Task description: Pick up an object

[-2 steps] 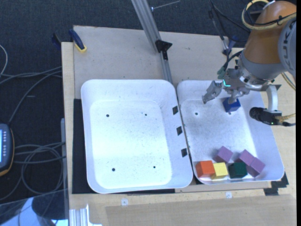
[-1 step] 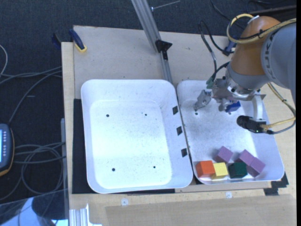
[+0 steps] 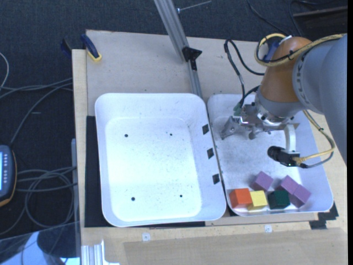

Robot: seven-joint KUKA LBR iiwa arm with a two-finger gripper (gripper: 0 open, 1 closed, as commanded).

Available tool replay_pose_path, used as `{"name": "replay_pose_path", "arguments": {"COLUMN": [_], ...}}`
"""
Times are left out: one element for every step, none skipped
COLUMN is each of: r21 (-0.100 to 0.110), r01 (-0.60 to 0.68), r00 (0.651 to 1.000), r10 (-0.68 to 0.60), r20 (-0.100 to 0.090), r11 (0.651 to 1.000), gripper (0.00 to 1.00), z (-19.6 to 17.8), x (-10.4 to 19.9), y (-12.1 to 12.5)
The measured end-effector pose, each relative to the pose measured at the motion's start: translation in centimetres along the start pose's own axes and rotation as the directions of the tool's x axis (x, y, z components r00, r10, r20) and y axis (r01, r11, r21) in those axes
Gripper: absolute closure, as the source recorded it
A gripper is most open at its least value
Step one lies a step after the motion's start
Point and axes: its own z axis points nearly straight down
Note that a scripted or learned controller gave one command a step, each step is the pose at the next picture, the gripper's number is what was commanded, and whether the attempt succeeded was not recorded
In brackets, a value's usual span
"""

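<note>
The gripper hangs over the upper part of the right bin, its metal fingers spread wide with nothing between them. Well below it and to its right, 5 blocks cluster in the bin's near corner: an orange block, a yellow block touching it, a green block, and 2 purple blocks (the second sits further right). The left bin lies beside the gripper's left.
</note>
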Motion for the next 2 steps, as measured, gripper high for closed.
{"name": "replay_pose_path", "arguments": {"r21": [-0.009, -0.015], "r01": [0.001, 0.001], "r00": [1.0, 1.0], "r10": [-0.001, -0.001], "r20": [0.0, 0.002], "r11": [1.0, 1.0], "gripper": [1.0, 1.0], "z": [-1.5, -8.0], "x": [0.0, 0.1], "y": [0.2, 0.3]}}
